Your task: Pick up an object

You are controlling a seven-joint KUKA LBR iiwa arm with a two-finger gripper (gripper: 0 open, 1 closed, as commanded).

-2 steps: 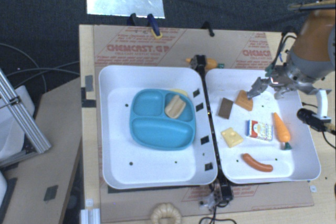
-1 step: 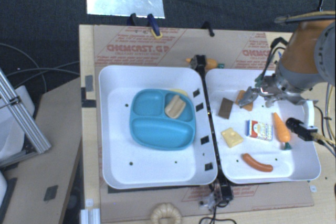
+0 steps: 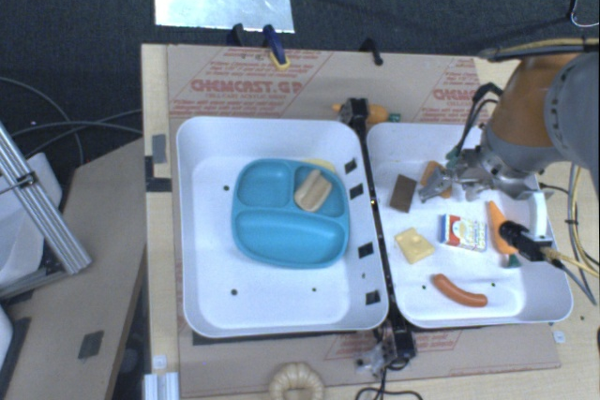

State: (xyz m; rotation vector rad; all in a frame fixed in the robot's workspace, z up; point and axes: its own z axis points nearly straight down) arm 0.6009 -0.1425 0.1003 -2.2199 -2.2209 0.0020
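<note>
My gripper [image 3: 439, 185] hangs low over the upper middle of the right bin [image 3: 547, 297], coming off the grey and orange arm [image 3: 525, 122] from the right. A small tan-orange piece [image 3: 431, 171] lies right at its tip; whether it is gripped is unclear. Just left of it lies a dark brown block [image 3: 405, 192]. Below are a yellow cheese wedge [image 3: 413, 244], a white and red carton [image 3: 463, 231], an orange carrot [image 3: 496, 222] and a red sausage [image 3: 458, 290].
The left bin [image 3: 202, 229] holds a blue divided plate [image 3: 281, 239] with a tan bread piece [image 3: 313, 191] in its upper right compartment. A black divider with clips [image 3: 367, 201] runs between the bins. Cables trail at the right bin's edge [image 3: 562, 262].
</note>
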